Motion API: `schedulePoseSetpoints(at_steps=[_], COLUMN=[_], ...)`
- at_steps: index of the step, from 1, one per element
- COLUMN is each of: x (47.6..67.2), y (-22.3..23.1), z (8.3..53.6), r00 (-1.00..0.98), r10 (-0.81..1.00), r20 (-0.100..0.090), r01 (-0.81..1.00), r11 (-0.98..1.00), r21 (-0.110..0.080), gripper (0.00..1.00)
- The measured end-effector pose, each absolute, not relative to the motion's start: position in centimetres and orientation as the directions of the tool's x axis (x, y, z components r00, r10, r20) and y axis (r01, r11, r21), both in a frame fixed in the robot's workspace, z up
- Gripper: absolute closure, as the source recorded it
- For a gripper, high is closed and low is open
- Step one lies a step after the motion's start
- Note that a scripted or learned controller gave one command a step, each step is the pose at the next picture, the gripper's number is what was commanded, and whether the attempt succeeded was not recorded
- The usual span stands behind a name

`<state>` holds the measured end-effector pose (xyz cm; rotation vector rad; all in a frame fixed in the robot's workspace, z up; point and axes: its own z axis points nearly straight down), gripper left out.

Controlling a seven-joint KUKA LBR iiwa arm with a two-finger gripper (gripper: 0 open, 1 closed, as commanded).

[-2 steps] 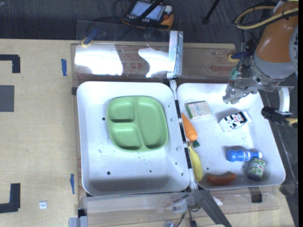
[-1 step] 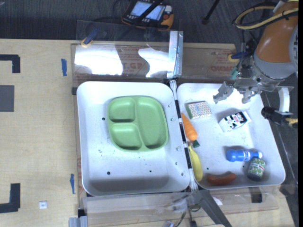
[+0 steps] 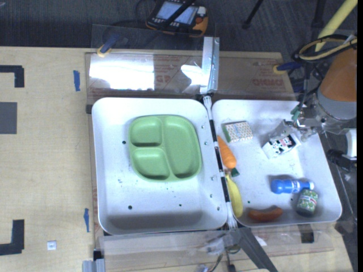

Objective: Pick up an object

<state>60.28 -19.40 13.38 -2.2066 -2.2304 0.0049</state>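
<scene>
My gripper [image 3: 290, 130] hangs over the upper right part of the right bin [image 3: 255, 111], reaching in from the right. Right at its tip lies a small white carton with black and red markings [image 3: 279, 145]; I cannot tell whether the two touch. Also in this bin are a patterned little box [image 3: 237, 131], an orange carrot [image 3: 227, 154], a yellow banana [image 3: 234, 195], a brown sausage [image 3: 265, 213], a blue bottle [image 3: 289, 185] and a dark green can [image 3: 307, 202].
A green divided plate [image 3: 165, 147] lies in the left bin [image 3: 108, 169]. The carrot and banana lie along the ridge between the bins. Behind the bins stands a clear panel with a metal post [image 3: 211, 61].
</scene>
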Motion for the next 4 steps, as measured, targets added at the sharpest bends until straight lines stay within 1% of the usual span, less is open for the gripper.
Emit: schedulePoseSetpoints(at_steps=[1, 2, 3, 4], x=[60.8, 56.7, 56.8, 56.7], y=[-17.5, -15.4, -15.5, -6.9], z=[9.9, 8.6, 9.3, 18.1], r00=[0.041, 0.208, 0.209, 0.216], r10=[0.999, 0.978, 0.978, 0.976], r20=[0.0, 0.001, 0.001, -0.001], r01=[0.999, 0.978, 0.978, 0.976], r11=[-0.041, -0.208, -0.209, -0.216], r21=[-0.003, 0.005, 0.004, -0.006], gripper=[0.0, 0.0, 1.0, 1.0])
